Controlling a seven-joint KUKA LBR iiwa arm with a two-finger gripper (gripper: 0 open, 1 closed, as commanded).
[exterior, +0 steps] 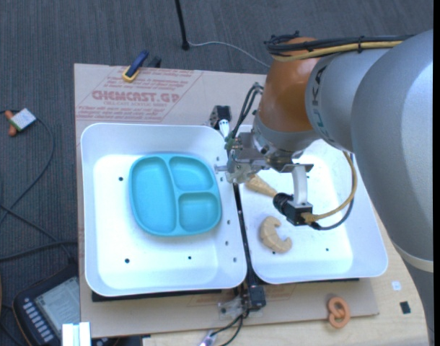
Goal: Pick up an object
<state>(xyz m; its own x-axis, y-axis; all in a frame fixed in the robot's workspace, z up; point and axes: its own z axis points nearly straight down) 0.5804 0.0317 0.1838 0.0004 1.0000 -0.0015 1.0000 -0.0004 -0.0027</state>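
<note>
Under the arm's orange band and grey wrist, the gripper (pixel 238 170) sits low over the divide between the 2 bins, and we cannot tell its state. Just beside it in the right bin (pixel 350 254) we see a tan piece (pixel 261 187), partly hidden by the wrist and hard to identify. Near it lies a croissant (pixel 274 235), fully in view. Across the divide, the left bin (pixel 104 265) holds a blue divided plate (pixel 175 195) with 3 compartments.

Worktop (pixel 104 85) with two white bins

The left bin (pixel 90 215) and right bin (pixel 368 254) sit side by side on printed cardboard; an orange ring (pixel 338 311) lies near the front edge, a blue-and-yellow item (pixel 135 65) at the back.
</note>
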